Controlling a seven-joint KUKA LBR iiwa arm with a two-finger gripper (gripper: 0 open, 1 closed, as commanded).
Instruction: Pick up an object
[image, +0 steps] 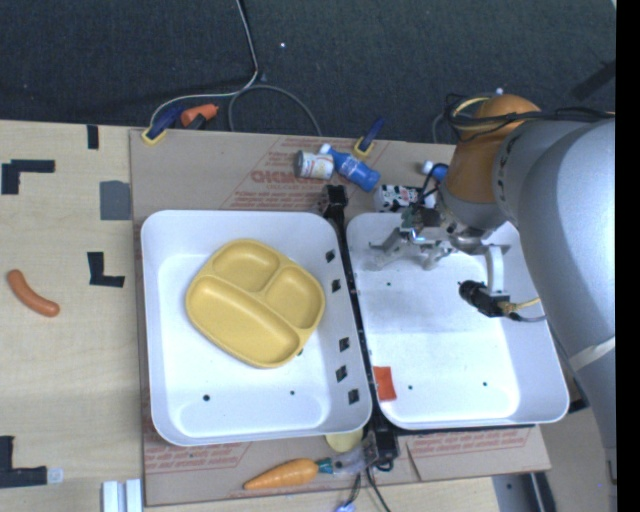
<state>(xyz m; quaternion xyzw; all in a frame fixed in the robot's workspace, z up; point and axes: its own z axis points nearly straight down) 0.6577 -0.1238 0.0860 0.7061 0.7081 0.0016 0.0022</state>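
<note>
My gripper hangs over the far part of the right bin, close to its back wall. Its two grey fingers look spread, so it is open, and nothing sits between them. A small orange-red block lies on the right bin's floor at the near left, well away from the gripper. In the left bin rests a yellow divided plate, about in the middle. The grey arm with its orange band comes in from the right and covers the right bin's far right corner.
A black divider with clips runs between the bins. Behind them lie a blue and white bottle and clamps. An orange sausage lies on the bench at left. A toy carrot lies in front of the bins.
</note>
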